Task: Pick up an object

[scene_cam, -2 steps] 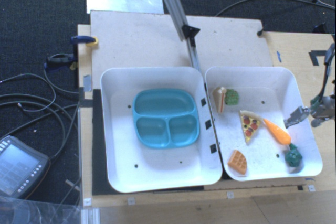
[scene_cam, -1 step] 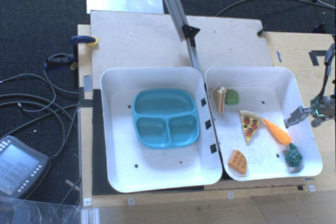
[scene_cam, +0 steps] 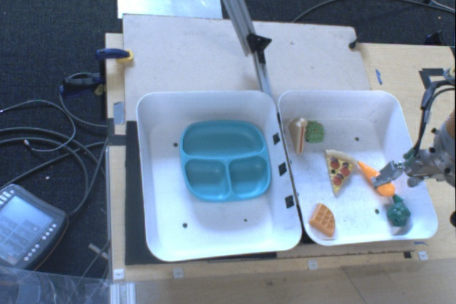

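Nearest us lies a golden toy waffle (scene_cam: 322, 221), while our gripper (scene_cam: 390, 173) touches an orange toy carrot (scene_cam: 375, 178), its grasp unclear.

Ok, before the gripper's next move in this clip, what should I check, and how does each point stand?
1. Gripper inside the right white bin: ok.
2. Target close: orange toy carrot lies at the fingertips: ok.
3. Carrot between the fingers: cannot tell.
4. Neighbours apart: the dark green toy vegetable and the toy pizza slice lie near the carrot, so could be nudged: not ok.
5. Toy waffle and sandwich wedge with green lettuce away from the gripper: ok.
6. Blue divided plastic plate in the left bin, out of the way: ok.
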Available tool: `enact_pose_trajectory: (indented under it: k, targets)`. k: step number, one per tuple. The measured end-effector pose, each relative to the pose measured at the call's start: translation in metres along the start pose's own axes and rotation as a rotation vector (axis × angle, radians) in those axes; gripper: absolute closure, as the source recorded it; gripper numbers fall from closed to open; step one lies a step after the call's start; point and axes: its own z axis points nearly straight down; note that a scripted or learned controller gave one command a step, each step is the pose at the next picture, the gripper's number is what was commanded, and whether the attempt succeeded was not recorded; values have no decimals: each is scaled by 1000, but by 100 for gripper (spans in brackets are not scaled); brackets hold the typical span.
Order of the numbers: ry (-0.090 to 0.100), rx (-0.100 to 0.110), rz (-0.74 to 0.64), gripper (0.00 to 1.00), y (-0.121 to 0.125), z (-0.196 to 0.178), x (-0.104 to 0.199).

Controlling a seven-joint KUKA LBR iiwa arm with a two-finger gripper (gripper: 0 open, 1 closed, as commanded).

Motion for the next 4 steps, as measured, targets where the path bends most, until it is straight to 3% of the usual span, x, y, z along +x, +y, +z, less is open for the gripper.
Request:
enact_pose_trajectory:
  k: [1, 2, 3, 4]
  targets:
    - [1, 1, 0, 0, 2, 57, 10]
    - [0, -2, 0, 0, 2, 91, 10]
    - [-3, -8, 1, 100, 4, 78, 9]
    - [-4, -10, -5, 100, 5, 35, 9]
